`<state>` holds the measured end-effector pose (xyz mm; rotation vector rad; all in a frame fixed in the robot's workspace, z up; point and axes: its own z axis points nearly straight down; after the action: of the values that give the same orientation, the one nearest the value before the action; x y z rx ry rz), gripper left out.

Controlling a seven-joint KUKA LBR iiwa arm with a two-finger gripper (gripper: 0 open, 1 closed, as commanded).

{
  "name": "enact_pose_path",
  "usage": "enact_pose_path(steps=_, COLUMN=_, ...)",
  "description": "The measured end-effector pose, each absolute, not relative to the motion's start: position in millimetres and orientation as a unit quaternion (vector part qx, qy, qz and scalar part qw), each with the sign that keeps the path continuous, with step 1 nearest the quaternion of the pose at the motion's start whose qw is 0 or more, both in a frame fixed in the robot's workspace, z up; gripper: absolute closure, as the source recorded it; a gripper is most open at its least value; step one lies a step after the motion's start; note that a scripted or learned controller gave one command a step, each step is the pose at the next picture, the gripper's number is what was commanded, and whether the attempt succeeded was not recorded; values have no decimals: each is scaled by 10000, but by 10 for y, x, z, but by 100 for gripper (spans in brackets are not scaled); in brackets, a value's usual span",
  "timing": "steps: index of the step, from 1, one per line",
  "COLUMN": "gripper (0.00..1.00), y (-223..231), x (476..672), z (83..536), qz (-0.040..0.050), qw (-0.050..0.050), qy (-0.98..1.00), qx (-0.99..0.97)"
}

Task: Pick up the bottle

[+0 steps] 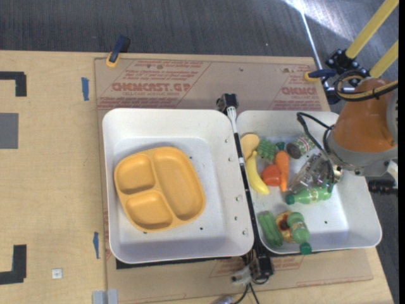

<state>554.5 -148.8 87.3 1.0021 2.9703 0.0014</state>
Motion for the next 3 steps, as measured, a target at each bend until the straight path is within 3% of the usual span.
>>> enact_pose_path(steps=1, gripper=100, y=-1305, x=5073, z=879, qz=2, qw=58, qy=9804, qx=1969)
enact_pose_path(steps=2, gripper=100, y=-1685, x=4963, z=2799, qz=-3, qw=35, qy=9882, qx=1530)
enact_pose_path(steps=3, gripper=100, y=-2108, x=4791, z=1492, qz=3, qw=1, qy=9874, qx=1582)
